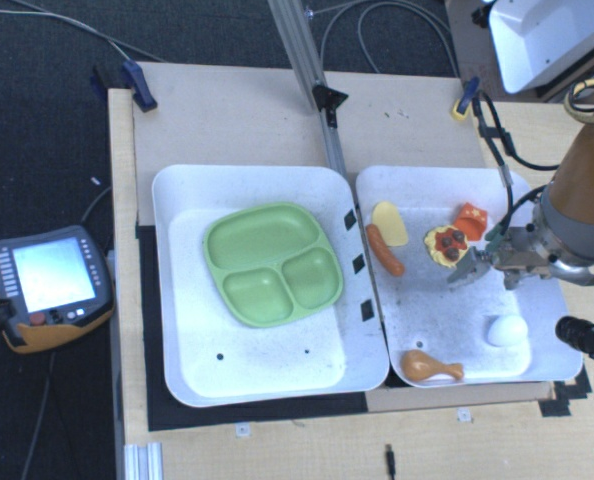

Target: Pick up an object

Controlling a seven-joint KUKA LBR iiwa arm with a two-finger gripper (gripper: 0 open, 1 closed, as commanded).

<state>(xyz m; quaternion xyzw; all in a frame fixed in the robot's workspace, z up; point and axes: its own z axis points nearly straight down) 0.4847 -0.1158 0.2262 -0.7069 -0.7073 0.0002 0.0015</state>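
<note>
Grey gripper (pixel 474 264) (grip state unclear) hovers beside a pizza slice (pixel 443 244) in the right bin (pixel 417 318); no writing legible.

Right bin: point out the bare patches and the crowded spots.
Bare floor lies between the hot dog, the white egg and the drumstick. It is crowded up top: yellow piece, pizza slice, red piece and the pincer.

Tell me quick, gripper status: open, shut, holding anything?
Gripper: cannot be told at this resolution. It sits low in the right bin, beside the pizza slice toy; nothing visibly held.
</note>
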